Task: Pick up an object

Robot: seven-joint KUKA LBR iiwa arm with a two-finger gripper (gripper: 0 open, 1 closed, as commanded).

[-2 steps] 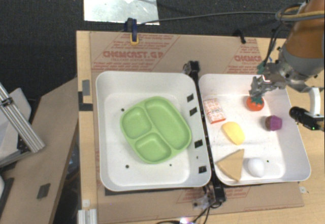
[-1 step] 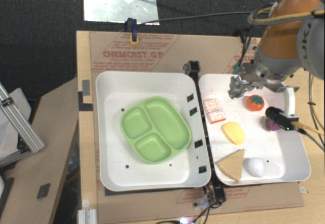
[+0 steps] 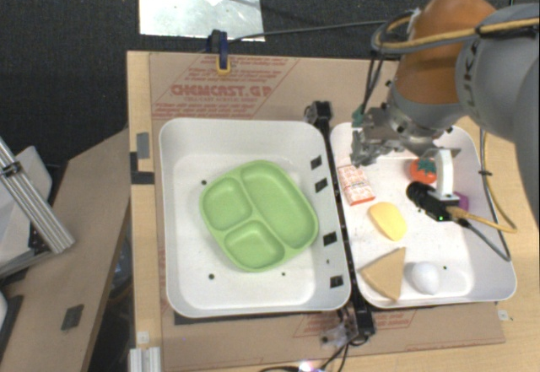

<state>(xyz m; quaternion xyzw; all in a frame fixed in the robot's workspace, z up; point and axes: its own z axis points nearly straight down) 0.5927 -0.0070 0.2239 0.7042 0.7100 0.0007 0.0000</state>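
Note:
My gripper point(image 3: 364, 151) hangs over the far left part of the right bin point(image 3: 489, 273), just above and behind a small red-and-white packet point(image 3: 355, 184). Nothing shows between the gripper and the packet. Nearer the front lie a yellow oval object point(image 3: 387, 220), a tan wedge point(image 3: 384, 273) and a white rounded object point(image 3: 424, 277). An orange object with a green bit point(image 3: 422, 169) sits to the gripper's right, partly hidden by the wrist hardware.
The left bin point(image 3: 181, 193) holds a green divided plate point(image 3: 257, 214). A black-clipped divider point(image 3: 329, 193) runs between the two bins. The arm's orange band and grey body point(image 3: 447, 41) loom over the right bin's far side.

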